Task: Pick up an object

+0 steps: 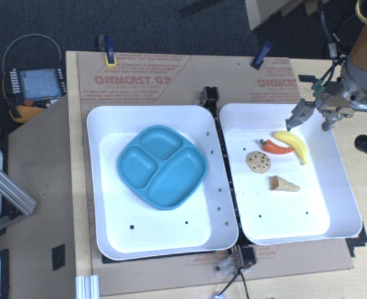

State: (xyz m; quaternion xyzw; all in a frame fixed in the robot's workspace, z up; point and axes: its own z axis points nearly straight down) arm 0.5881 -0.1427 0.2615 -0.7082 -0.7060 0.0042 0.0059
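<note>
Right bin (333, 185): banana (293, 144), orange-red carrot (276, 147) touching it, cookie (258, 162), wedge-shaped piece (283, 184). Left bin (102, 167): blue divided plate (162, 166). Tool (313, 116): fingers spread, grasping nothing, above the bin's far edge near the banana

Both bins (108, 229) are white. The left one holds a blue divided plate (162, 166). In the right bin (333, 217), a yellow banana (293, 145) lies at 2 o'clock of a speckled tan cookie (258, 162), with an orange-red pepper (276, 147) between and a beige wedge (283, 184) at 5 o'clock.
</note>
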